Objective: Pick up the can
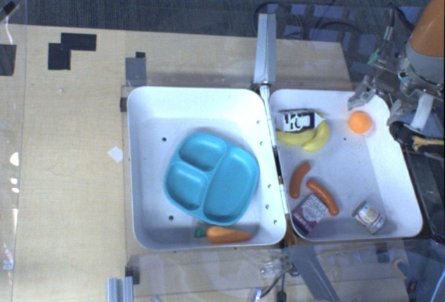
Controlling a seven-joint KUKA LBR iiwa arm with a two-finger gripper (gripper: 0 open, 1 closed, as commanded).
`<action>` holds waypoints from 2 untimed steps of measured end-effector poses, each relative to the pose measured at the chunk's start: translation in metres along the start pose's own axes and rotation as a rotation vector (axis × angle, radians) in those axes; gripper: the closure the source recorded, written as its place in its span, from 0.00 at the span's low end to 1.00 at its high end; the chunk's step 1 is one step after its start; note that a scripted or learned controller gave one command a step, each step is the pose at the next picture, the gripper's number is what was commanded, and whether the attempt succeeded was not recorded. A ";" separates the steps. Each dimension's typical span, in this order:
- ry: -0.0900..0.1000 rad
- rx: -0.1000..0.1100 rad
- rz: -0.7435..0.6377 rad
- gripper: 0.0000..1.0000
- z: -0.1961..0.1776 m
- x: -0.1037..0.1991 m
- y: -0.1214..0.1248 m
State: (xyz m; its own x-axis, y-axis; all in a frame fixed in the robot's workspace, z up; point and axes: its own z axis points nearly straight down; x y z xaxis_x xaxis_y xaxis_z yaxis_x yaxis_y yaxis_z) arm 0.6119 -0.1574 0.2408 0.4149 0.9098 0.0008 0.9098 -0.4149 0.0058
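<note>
1. Camera view: the right bin [407,175], taken as the landmark, stands on the table. Its low walls could be struck if a descent is made too close to its edge.
2. The end effector [395,95] is seen above the far right corner of the right bin, beyond the rim. Whether it is spread or pressed together cannot be told. Nothing is seen to be carried by it.
3. A black-and-white container [297,120] lies at the far left of the right bin, touching a banana [314,138]. Dark marks on a white panel are seen, but no word can be read.
4. A purple packet [311,211] lies at the near left of the right bin, beside a sausage [324,197]. It could be taken for the target, being round-ended; its label cannot be read.
5. The can [368,217] is judged to be the small silvery object lying tilted in the near right corner of the right bin. A slip or a roll is likely if it is closed on along its curved side, and the nearby walls leave little room. No brand can be read.
</note>
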 end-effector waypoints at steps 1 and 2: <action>0.000 0.002 0.145 0.00 -0.020 0.014 -0.072; -0.001 0.006 0.353 0.00 0.078 -0.016 -0.127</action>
State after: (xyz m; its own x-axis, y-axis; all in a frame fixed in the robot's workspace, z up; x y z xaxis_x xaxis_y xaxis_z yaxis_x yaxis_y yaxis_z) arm 0.4907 -0.1193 0.1622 0.7036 0.7106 0.0003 0.7106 -0.7036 -0.0007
